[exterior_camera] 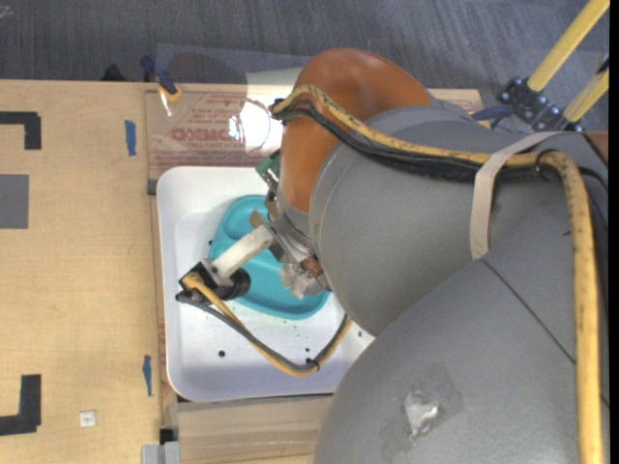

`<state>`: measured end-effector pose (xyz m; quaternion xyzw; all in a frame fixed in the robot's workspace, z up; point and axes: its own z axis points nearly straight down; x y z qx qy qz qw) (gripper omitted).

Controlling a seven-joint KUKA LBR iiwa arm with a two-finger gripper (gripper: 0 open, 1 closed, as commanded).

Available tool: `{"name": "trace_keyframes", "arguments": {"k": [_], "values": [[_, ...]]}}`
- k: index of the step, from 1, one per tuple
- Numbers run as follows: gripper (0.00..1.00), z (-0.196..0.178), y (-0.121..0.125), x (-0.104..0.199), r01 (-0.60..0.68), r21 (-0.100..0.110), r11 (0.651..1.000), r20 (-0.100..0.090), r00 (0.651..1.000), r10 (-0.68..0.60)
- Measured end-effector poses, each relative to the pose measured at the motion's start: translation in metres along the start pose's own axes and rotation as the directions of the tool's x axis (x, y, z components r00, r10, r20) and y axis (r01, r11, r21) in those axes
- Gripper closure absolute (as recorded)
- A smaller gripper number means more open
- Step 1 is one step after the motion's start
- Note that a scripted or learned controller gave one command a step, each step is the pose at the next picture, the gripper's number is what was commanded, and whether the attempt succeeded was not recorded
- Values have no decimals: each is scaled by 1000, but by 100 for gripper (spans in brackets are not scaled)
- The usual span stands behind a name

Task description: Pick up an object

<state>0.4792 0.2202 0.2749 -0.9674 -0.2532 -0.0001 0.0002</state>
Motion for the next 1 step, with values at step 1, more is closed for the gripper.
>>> {"name": "trace_keyframes", "arguments": {"k": [1], "values": [[100,51,-3,2,-308,-2,951,2,951,308]]}}
